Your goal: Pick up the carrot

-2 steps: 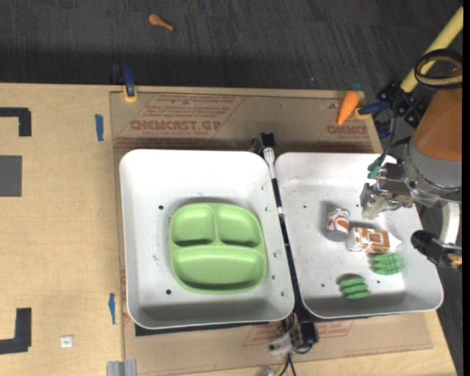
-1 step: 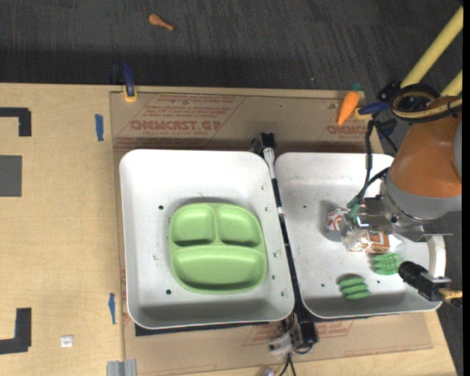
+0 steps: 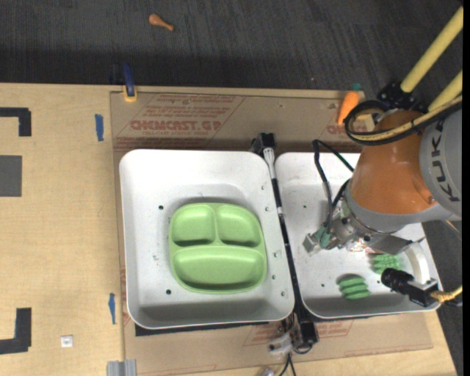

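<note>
Your carrot looks to be the small orange piece (image 3: 161, 23) on the dark floor beyond the bench's far edge, well apart from both bins. It is thick at one end and tapers to a point, though it is too small for you to be certain. The gripper (image 3: 324, 239) hangs low inside the right bin (image 3: 301, 176), near its left wall, and you cannot tell from this slant whether it is open or closed. Two ridged green pieces (image 3: 355, 286) lie near that bin's front edge. A green divided plate (image 3: 217, 245) sits in the left bin (image 3: 147, 183).
</note>
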Tool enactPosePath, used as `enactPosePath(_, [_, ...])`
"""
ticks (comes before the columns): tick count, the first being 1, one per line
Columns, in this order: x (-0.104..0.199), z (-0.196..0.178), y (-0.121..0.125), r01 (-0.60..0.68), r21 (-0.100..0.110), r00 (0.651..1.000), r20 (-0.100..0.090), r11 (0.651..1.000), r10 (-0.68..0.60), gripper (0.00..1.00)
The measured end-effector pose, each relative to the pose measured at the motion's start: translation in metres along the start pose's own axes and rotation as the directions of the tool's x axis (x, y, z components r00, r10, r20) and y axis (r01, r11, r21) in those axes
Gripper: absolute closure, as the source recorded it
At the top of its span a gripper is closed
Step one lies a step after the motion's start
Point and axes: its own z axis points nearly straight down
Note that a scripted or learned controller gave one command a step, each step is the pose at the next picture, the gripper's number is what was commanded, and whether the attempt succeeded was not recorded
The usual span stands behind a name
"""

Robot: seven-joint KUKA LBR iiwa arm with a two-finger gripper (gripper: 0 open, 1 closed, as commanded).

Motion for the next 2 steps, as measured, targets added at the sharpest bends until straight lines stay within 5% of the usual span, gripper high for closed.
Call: enactPosePath(2, [0.0, -0.02, 0.002, -0.001, -0.006, 1.0, 0.002, 1.0, 0.001, 1.0])
